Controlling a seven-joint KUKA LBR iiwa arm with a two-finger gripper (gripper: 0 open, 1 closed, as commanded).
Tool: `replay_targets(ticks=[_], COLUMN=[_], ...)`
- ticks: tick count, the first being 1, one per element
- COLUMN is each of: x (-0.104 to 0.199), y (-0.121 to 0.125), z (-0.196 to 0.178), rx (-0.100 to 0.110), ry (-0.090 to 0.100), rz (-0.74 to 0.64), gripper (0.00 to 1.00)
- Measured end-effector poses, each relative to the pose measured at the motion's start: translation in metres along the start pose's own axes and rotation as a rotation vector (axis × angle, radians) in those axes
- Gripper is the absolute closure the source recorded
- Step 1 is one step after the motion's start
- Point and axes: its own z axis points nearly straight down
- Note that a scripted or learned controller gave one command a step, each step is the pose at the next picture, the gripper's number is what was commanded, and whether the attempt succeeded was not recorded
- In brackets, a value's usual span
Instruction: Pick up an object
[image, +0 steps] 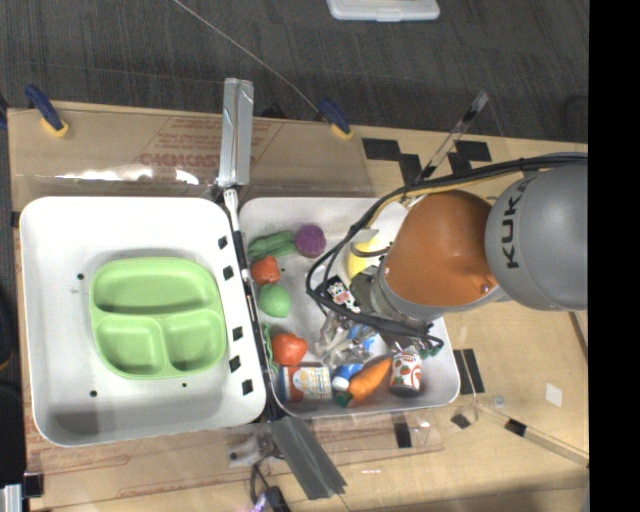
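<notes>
The gripper hangs low in the right bin, among a carrot at 5 o'clock, a small can, a tomato at 9 and a purple ball at 11. A green tray fills the left bin.

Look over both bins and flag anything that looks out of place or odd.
Nothing looks spilled or broken. The right bin is crowded: a can lies on its side by the front wall, next to a carrot. The green tray sits flat in the left bin. The gripper is low among the clutter.
</notes>
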Motion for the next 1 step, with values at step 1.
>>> replay_targets(ticks=[1], x=[-0.0377], y=[-0.0729], z=[-0.033], rx=[-0.002], ry=[0.004], rz=[-0.059], gripper=[1.0])
